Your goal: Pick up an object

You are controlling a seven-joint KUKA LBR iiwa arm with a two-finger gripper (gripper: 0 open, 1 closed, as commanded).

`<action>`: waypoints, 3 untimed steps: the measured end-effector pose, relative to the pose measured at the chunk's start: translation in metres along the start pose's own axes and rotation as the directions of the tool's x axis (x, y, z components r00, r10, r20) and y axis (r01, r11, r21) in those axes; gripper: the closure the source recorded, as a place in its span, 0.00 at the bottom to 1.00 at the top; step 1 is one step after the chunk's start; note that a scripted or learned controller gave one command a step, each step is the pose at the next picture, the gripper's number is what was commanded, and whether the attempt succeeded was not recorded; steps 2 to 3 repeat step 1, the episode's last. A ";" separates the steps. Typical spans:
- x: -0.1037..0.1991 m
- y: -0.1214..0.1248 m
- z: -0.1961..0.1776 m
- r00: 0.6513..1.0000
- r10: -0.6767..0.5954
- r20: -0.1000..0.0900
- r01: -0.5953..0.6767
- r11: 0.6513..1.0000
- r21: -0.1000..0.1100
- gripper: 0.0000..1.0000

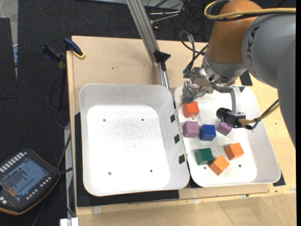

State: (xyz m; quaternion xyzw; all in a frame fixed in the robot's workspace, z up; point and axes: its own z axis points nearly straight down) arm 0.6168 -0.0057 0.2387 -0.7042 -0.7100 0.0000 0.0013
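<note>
Seven blocks lie in the right bin. Gripper hangs at the bin's far-left corner, just above the orange block; grip state: cannot tell. Judged step: approach. Next: descend squarely over the block, then clench.

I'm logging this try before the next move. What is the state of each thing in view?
end effector: low over the right bin's far left corner, just above the red-orange cube
red-orange cube: on the bin floor
blue cube: on the floor, touching the left purple cube
green cube: on the floor
left bin: no blocks in it
</note>
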 end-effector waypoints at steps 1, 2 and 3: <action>0.058 -0.008 -0.007 1.000 -0.001 -0.001 0.001 1.000 -0.002 1.00; 0.058 -0.008 -0.007 1.000 -0.001 -0.001 0.001 1.000 -0.002 1.00; 0.058 -0.008 -0.007 1.000 -0.001 -0.001 0.001 1.000 -0.002 1.00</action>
